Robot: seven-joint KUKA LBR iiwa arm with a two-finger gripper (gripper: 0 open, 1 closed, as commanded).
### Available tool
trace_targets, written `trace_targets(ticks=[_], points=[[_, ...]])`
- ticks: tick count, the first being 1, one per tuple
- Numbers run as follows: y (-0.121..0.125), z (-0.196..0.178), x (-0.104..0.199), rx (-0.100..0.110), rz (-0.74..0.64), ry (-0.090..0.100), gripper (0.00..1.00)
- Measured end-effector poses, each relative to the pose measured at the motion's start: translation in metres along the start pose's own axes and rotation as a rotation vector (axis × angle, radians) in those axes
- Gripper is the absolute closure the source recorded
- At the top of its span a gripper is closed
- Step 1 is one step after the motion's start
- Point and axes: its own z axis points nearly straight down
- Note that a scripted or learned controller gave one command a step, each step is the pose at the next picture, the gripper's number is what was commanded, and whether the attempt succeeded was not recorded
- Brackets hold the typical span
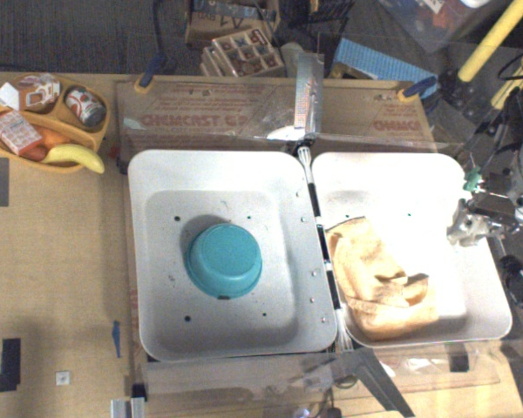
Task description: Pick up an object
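Note:
A teal bowl (225, 259) lies upside down in the middle of the left white bin (157, 181). A crumpled tan cloth (376, 284) with brown stains fills the near left part of the right white bin (401, 174). My gripper (467, 224) hangs at the right rim of the right bin, about a hand's width right of the cloth and apart from it. It is small in the view and partly lost against the arm's dark parts. Nothing shows in its grasp.
A yellow dish (44, 129) with a banana and toy food sits on the bench at far left. Flattened cardboard (218, 116) lies behind the bins. A metal divider strip (307, 103) rises between them at the back. Clutter and cables crowd the far right.

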Motion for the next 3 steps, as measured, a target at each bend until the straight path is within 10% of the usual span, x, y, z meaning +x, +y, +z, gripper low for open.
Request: trace_targets(ticks=[1, 2, 3], points=[[0.000, 0.000, 0.000, 0.000, 0.000, 0.000, 0.00], [0.008, 0.140, 0.002, 0.004, 0.002, 0.002, 0.00], [0.022, 0.203, -0.006, -0.005, -0.053, 0.004, 0.00]])
